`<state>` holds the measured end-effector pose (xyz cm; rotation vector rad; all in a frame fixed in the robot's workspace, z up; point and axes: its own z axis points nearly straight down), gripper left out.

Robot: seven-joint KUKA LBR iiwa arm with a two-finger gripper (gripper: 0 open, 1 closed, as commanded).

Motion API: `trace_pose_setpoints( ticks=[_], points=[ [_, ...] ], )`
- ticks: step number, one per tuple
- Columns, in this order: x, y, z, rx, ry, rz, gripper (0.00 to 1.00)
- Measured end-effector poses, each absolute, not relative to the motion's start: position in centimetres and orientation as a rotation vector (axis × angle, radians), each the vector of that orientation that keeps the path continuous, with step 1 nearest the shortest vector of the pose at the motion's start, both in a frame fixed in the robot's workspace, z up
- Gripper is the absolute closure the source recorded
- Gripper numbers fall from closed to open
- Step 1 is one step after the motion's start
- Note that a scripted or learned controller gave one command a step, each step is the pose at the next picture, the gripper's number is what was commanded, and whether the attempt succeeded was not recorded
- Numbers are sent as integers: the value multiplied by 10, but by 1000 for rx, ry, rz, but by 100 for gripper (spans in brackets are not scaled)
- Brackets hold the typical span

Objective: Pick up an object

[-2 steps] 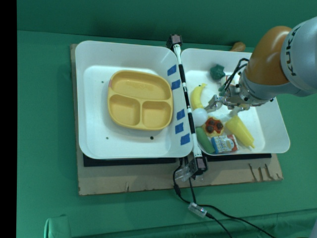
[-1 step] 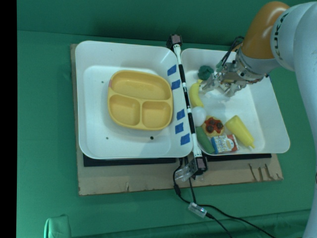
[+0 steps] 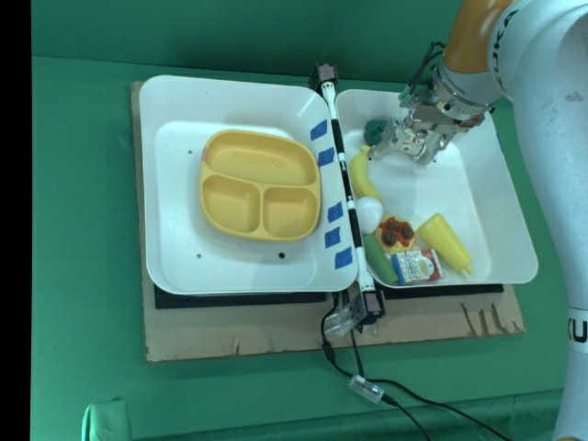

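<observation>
My gripper (image 3: pixel 402 149) hangs over the back left part of the right bin (image 3: pixel 487 191), open, with nothing between its fingers. A dark green item (image 3: pixel 377 127) lies just to its left, partly hidden by it. A yellow banana (image 3: pixel 361 175) lies along the bin's left wall, just below the left finger. Toward the front lie a white ball (image 3: pixel 369 213), a piece of toy food with red spots (image 3: pixel 397 232), a green cucumber (image 3: pixel 378 258), a small juice carton (image 3: pixel 416 266) and a yellow bottle (image 3: pixel 446 243).
The left bin (image 3: pixel 175 154) holds a yellow divided plate (image 3: pixel 260 185). A black-and-white bar with blue tape (image 3: pixel 335 168) runs between the bins. Cables trail off the bench front (image 3: pixel 367 389).
</observation>
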<state>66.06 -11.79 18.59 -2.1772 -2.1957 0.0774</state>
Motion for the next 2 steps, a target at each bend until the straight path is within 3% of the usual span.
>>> trace_pose_setpoints(
  ticks=[1,2],
  points=[
    [663,-123,201,-2210,-2195,66,100],
    [664,-123,202,-2210,-2197,66,0]
  ],
)
